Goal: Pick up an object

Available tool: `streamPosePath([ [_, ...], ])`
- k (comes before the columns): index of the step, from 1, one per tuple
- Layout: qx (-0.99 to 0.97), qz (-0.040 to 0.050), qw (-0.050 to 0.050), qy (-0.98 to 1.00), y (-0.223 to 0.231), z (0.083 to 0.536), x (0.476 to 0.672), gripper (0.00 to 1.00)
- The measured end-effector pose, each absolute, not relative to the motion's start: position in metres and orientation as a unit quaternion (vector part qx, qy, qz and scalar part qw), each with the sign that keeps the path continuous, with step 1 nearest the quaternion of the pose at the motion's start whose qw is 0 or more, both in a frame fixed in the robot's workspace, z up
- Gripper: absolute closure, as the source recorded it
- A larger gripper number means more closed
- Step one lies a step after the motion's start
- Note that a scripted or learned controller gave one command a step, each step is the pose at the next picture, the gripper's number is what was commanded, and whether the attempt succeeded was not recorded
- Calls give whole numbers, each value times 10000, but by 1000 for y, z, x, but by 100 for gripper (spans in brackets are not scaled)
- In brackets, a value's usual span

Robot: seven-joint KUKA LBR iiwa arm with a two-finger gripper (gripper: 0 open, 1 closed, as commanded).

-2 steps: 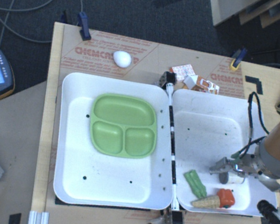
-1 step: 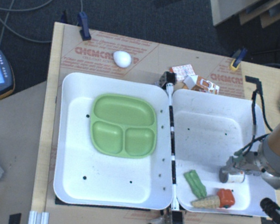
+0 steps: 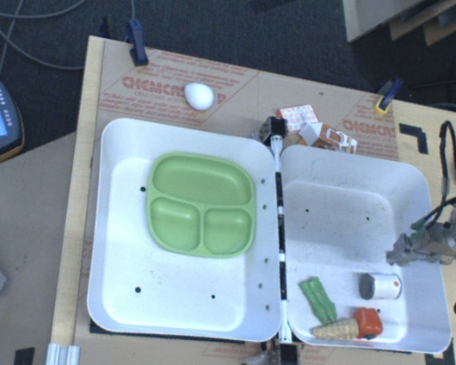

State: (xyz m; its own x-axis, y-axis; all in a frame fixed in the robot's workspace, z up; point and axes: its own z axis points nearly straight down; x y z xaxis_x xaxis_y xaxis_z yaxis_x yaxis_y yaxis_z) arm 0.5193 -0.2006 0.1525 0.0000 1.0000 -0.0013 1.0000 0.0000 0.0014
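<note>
My gripper [image 3: 407,249] hangs over the right side of the right bin [image 3: 340,188], reaching in from the right edge of the view. Just below it a small white and grey cylinder [image 3: 380,286] lies on its side on the bin floor. Toward the bin's front lie a green pickle-shaped toy [image 3: 318,298] and a toy ice cream cone [image 3: 337,329] with a red piece [image 3: 368,323] beside it. Nothing shows in the gripper's grasp.
A green divided plate [image 3: 203,204] lies in the left bin [image 3: 115,227]. On the bench behind the bins sit a white egg [image 3: 198,95] and some crumpled packets [image 3: 312,127]. Blue clamps [image 3: 137,41] hold the back edge of the board.
</note>
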Motion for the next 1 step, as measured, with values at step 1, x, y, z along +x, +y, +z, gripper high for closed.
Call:
streamPosePath([
  [1,7071,1,5,7072,-200,152,519,0],
])
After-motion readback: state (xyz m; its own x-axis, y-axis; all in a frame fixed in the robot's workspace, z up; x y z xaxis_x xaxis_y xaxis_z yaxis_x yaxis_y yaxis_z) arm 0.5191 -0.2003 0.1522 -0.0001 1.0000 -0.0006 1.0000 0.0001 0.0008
